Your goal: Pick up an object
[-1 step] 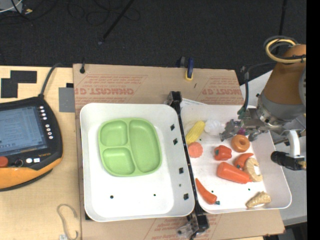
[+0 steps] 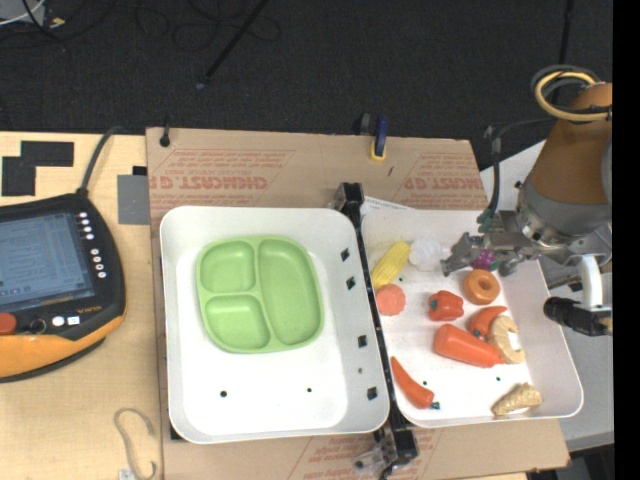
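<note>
Cardboard sheeting (image 2: 300, 168) covers the surface beneath two shallow white bins set side by side. Nearest the camera, in the right bin (image 2: 560, 393), lie a tan bread-like piece (image 2: 517, 399) by the front corner and a slim red chili pepper (image 2: 411, 383) close to the central divider. Behind these rest an orange carrot-like piece (image 2: 464, 346), a sliced brown-and-white item (image 2: 506, 337) touching it, a small red pepper (image 2: 446, 305), a pinkish round piece (image 2: 390, 299), an orange ring (image 2: 482, 287) and a yellow corn cob (image 2: 391, 261) beside a whitish translucent object (image 2: 426, 255). The left bin (image 2: 190, 388) holds a green divided plate (image 2: 260, 294). A teach pendant (image 2: 50, 278) lies at far left, outside the bins. At the far side of the right bin, the gripper (image 2: 484, 253) hangs just above the orange ring, with a small purple object (image 2: 484, 260) at its tip; whether the fingers are spread or pinching it cannot be told. Behind it, the arm (image 2: 570, 158) rises with its orange band.
</note>
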Motion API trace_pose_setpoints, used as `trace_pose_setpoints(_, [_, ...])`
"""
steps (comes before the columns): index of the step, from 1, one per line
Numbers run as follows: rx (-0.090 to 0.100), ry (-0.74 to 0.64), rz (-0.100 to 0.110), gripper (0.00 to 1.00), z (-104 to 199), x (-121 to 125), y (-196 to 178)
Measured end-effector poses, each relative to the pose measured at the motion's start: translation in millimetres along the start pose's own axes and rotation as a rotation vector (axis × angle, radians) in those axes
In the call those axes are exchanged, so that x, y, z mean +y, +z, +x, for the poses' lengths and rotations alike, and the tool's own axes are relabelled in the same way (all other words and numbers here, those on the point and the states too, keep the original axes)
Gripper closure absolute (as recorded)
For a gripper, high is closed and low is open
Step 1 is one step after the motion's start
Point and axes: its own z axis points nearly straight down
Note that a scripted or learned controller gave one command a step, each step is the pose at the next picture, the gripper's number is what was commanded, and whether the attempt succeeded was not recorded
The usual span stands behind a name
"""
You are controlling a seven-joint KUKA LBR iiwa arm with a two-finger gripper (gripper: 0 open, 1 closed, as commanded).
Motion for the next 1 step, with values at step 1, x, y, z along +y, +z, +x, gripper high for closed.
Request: trace_pose_setpoints(1, [0.002,-0.001,0.007,0.0,6.9,-9.0,59.0])
